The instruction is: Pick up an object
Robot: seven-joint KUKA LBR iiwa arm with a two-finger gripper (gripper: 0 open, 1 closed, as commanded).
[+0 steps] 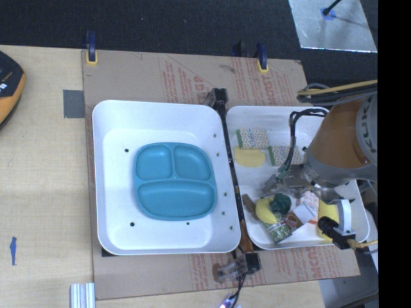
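In the right bin (247,236), my gripper (283,183) hangs low over a cluster of objects. Just below it lie a yellow lemon-like ball (264,211) and a dark green lump (280,203) touching it. A printed packet (281,229) rests against the bin's front wall. Farther back are a yellow pad (249,158) and two patterned packets (252,138) (279,154). A yellow object (326,211) and a white and red piece (309,203) sit to the right, partly under the arm (340,140). Nothing shows between the gripper's tips.
The left bin (109,236) holds a blue divided plate (174,179) in its middle. Both bins sit on cardboard clamped to the wooden bench. An orange and black device (8,85) lies at the far left edge.
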